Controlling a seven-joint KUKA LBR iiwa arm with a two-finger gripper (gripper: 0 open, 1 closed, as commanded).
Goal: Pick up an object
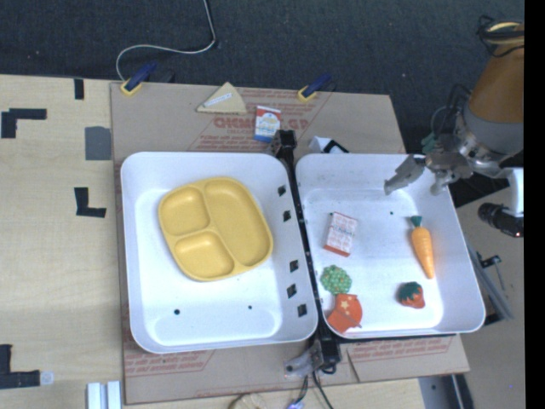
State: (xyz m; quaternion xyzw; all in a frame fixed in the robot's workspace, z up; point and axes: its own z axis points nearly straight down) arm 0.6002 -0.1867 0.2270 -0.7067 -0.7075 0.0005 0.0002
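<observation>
The gripper (423, 175) was seen spread wide and holding nothing above the right bin (375, 170); a descent onto the carrot (422, 247) seemed called for next.

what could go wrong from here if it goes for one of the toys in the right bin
The hand hovers at the right bin's far rim, so a straight descent may clip the wall. The carrot lies near the right wall, leaving little finger room. The broccoli and the red toy touch, so grabbing one may drag the other.
</observation>
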